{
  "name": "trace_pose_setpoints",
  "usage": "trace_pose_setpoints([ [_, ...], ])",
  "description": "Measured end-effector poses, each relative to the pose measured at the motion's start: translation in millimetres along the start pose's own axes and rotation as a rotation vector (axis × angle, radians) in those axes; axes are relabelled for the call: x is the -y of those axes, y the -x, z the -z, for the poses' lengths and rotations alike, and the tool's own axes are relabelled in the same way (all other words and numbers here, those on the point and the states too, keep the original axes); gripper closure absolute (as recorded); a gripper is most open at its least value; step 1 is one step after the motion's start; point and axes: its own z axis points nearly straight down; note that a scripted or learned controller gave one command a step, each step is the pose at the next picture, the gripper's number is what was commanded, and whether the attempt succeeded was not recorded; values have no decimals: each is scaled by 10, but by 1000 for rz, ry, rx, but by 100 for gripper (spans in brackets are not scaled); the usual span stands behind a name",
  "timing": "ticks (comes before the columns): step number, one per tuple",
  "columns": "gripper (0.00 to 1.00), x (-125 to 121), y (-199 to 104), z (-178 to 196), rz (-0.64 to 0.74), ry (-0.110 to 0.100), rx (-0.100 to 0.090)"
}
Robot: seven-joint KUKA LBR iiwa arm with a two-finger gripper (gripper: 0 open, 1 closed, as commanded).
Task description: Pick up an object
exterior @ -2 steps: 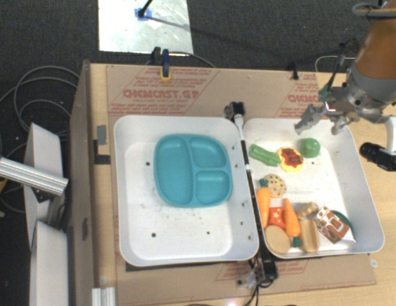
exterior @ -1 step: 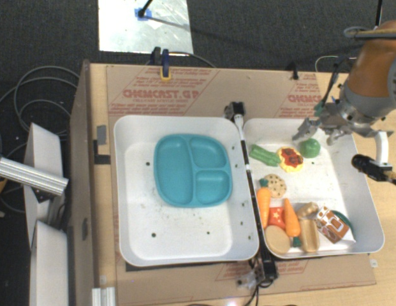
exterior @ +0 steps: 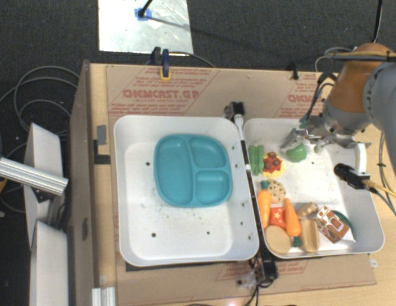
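Both white bins, the left bin (exterior: 137,234) and the right bin (exterior: 366,225), appear as smooth moulded plastic with a soft sheen. The teal divided plate (exterior: 192,170) is smooth, glossy plastic. The bench board (exterior: 185,88) beneath is matt brown cardboard printed in red. The toy carrots (exterior: 264,208) and the green toy (exterior: 297,152) look like smooth plastic. The arm (exterior: 370,94) has a satin grey casing with a glossy orange band. The floor (exterior: 38,30) is dark, rough, carpet-like material bearing a shiny reflective sheet (exterior: 145,16).
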Motion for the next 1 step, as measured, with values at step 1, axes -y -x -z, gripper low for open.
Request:
trace_pose_setpoints([
  [1,0,134,-460,-120,-2,9,7],
])
